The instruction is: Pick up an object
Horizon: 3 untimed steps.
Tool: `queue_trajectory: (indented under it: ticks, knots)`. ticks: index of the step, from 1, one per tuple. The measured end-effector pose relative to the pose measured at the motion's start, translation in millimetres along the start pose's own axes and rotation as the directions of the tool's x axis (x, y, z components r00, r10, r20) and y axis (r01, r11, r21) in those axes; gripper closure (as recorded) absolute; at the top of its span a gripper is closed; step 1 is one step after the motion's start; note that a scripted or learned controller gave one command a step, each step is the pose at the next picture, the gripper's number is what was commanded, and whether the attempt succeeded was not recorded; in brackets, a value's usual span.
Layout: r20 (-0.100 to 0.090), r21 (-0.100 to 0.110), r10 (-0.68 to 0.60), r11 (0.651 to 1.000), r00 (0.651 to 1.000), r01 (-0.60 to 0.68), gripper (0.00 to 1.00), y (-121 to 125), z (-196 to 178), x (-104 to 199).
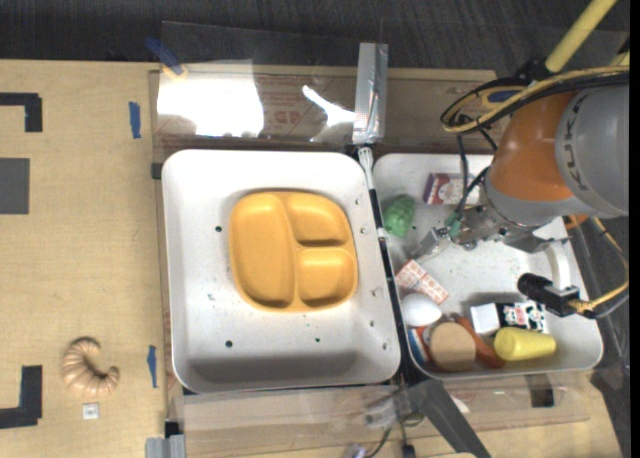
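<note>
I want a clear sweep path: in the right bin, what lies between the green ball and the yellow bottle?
In the camera view, between the green ball and the yellow bottle lie a red-and-white packet and a white block.

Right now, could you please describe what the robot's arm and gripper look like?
The arm is bulky and rounded, grey, with a broad orange band and dark lettering on the grey shell. Yellow and black cables loop beside it. The gripper is a small, dark metallic part at its tip.
</note>
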<state>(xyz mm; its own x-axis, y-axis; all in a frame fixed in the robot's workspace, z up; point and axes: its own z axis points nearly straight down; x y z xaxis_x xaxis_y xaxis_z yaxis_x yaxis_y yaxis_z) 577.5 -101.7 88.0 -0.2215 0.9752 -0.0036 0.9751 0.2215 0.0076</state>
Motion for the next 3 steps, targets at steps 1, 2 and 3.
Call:
queue_trajectory:
  ticks: [1,2,3]
  knots:
    - [-0.002,0.002,-0.032,0.999,0.999,0.032,0.0,-60,-1,13]
    - [0.001,-0.007,-0.03,1.0,1.0,0.03,1.0,-57,-12,11]
    - [0.001,-0.005,-0.03,1.0,1.0,0.03,0.0,-58,-12,11]
